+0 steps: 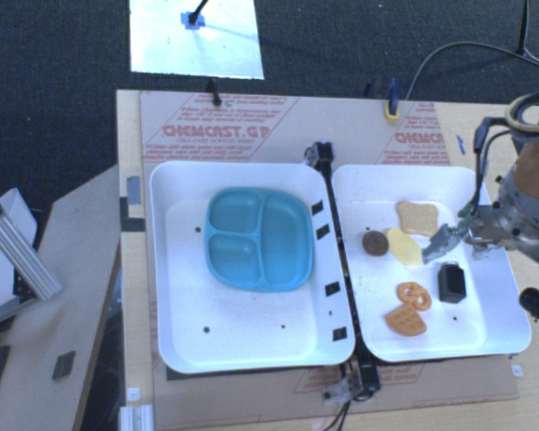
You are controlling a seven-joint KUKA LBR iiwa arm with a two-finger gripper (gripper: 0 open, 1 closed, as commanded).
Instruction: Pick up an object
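Observation:
The right bin (485,187) holds several small food-like pieces. A tan toast slice (418,216) lies toward the back, with a brown round cookie (375,242) and a pale yellow piece (404,246) side by side in front of it. Nearer the front lie an orange pretzel (414,294) and an orange wedge (405,321). My gripper (476,239) hangs over the right half of this bin, to the right of the yellow piece and the toast. Nothing shows between its tips.
A blue divided plate (256,239) lies in the left bin (184,330). A black hinge strip (332,250) runs between the two bins. Cables (449,57) trail over the bench behind the right bin.

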